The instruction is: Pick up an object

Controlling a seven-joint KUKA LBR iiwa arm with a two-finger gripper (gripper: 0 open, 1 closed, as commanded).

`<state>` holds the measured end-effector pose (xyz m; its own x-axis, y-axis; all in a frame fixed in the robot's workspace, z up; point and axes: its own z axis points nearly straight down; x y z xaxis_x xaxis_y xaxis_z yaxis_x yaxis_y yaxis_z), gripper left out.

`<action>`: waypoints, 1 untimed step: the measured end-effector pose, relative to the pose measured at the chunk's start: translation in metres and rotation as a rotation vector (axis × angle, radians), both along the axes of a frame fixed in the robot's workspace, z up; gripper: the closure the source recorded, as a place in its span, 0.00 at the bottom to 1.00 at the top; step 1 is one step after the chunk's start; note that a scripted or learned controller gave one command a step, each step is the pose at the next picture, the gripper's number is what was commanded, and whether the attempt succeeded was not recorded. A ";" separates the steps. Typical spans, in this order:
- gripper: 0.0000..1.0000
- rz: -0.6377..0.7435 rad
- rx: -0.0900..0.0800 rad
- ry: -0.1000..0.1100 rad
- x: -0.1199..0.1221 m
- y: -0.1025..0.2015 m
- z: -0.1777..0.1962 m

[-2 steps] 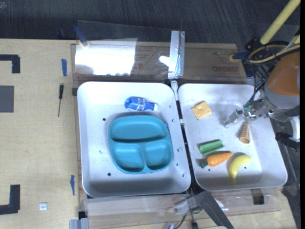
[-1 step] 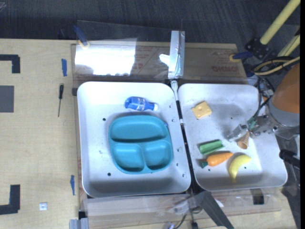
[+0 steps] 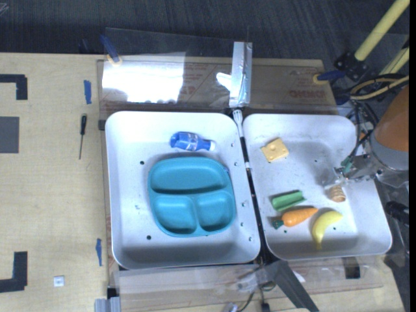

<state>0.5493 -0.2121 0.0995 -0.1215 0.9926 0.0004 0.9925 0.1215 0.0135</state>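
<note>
We saw the grey KUKA arm with its orange band [image 3: 394,125] entering from the right edge of the camera view, only its last part showing. The orange band sat high at the right, and the darker grey wrist [image 3: 383,164] lay just below it, angled down and toward the left. From the wrist the two-finger gripper [image 3: 342,171] pointed leftward and slightly down, its tip low over the right-hand portion of the right bin. The gripper's end looked small and partly blurred, with a greenish glint at its tip. We could not make out how its tip was set, nor anything held there.
</note>
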 end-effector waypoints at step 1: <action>1.00 -0.039 -0.002 0.008 -0.027 0.063 -0.012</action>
<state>0.5221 -0.1488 0.0876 -0.0830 0.9966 -0.0004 0.9965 0.0830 0.0056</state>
